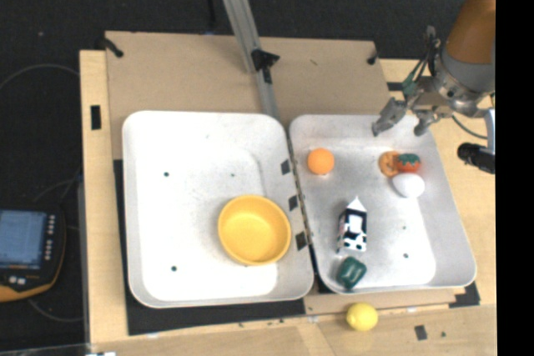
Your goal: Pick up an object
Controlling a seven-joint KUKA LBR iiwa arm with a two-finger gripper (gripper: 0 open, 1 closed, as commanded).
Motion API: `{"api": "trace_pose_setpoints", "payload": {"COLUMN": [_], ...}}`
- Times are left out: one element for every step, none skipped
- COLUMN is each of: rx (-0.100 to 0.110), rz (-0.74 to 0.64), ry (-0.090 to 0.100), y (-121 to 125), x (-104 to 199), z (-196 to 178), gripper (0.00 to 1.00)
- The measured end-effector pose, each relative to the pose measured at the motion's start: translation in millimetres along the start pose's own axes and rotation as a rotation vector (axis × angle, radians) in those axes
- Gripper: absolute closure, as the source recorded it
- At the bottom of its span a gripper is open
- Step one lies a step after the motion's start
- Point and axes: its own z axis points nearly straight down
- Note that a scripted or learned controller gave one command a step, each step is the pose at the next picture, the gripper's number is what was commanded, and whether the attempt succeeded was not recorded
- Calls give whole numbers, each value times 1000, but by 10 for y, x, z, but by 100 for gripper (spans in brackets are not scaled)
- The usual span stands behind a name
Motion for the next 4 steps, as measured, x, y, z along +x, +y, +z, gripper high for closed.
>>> {"api": "trace_pose_setpoints", "payload": {"rx": [2, -1, -9, -10], "rz": [5, 4, 4, 2], "ry": [0, 0, -2, 1], "y": [-61, -63, -45, -92], "x": [-58, -69, -80, -17], "z": [610, 1128, 979, 455], "gripper": [0, 0, 100, 100]}}
